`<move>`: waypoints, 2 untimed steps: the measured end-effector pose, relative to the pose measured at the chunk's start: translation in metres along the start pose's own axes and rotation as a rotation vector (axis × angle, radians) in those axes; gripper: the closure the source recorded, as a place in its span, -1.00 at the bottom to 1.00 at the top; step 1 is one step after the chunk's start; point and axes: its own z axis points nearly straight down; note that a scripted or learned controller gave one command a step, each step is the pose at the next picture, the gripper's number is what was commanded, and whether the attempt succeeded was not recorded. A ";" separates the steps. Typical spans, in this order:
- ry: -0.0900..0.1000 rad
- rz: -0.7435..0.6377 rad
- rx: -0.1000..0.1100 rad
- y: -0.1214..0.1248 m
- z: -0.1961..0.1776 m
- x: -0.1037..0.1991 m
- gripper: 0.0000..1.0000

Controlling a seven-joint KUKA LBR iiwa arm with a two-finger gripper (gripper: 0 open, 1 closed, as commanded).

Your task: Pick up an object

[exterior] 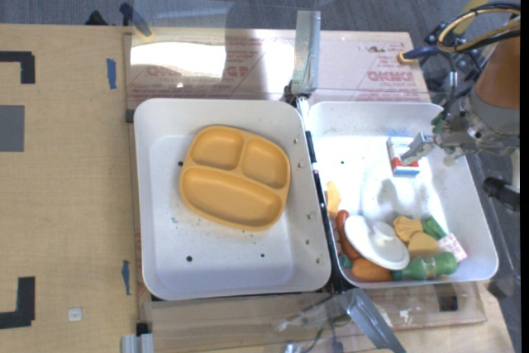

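The approach step is judged to be in hand: nothing has yet been lifted. The grey arm with its orange band [502, 78] is seen reaching in over the far right corner of the right shallow white plastic bin [483, 215], and the gripper [426, 143] is poised just above a small white carton with a blue top and a red stripe [404, 155], which lies alone in the far half of that bin. Whether the fingers are spread or closed cannot be told from this slanted view, and no object is seen between them.

The other candidates are heaped in the near part of the same bin: a round white dish [378, 240], glossy and smooth; an orange carrot-shaped toy [370, 269]; a green bottle-like piece [428, 265]; tan, bread-like lumps [412, 232]; and a pale crumpled translucent piece [388, 196]. These are touching and overlapping, so a clean grip there would be judged harder.

In the left white bin [157, 202] a yellow-orange moulded plastic plate with three compartments [235, 175] is set flat; its low rim offers little to pinch.

For the next move, a descent squarely over the carton would be called for, with the fingers set across its narrow sides before closing. Beneath both bins the desk [58, 178] is surfaced in pale brown board.
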 end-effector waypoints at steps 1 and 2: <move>0.008 -0.091 0.001 0.005 0.034 0.001 -1.00; 0.000 -0.180 0.000 0.041 0.045 0.020 -1.00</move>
